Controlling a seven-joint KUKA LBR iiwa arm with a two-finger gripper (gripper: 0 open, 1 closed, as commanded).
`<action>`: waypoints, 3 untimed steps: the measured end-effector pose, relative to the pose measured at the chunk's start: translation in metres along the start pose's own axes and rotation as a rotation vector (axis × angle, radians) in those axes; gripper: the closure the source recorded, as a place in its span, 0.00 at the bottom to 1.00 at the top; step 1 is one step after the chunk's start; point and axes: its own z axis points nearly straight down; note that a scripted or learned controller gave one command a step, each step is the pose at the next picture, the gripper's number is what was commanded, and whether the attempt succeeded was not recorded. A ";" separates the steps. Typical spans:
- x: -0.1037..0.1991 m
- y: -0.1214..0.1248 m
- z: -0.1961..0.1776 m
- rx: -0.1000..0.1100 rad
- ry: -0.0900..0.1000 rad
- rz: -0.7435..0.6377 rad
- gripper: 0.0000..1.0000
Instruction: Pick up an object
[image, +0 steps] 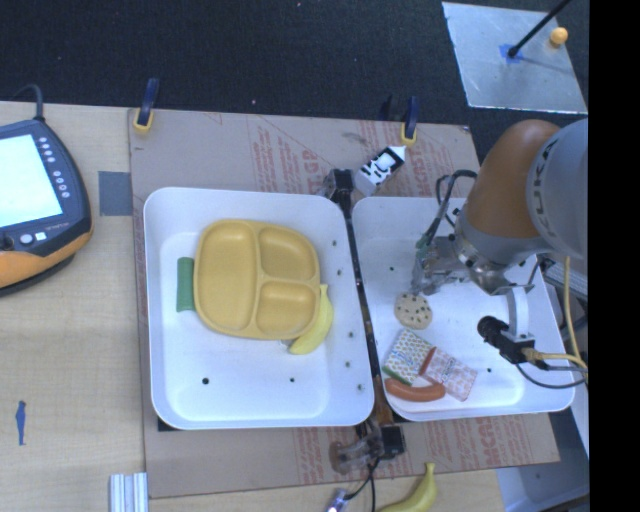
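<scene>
One approach step in hand: gripper poised just above cookie, finger state unclear, needs descent then closure.

A pale wooden surface carries a brown cardboard sheet held by blue-and-yellow clamps at its far edge. Beyond lies dark carpeted floor with a light grey mat. A handheld control pendant rests at the left.
</scene>
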 end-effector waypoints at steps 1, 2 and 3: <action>0.000 0.000 0.000 0.000 0.000 -0.001 0.00; -0.001 0.000 -0.010 -0.001 -0.003 -0.002 1.00; -0.001 0.000 -0.010 -0.001 -0.004 -0.003 0.00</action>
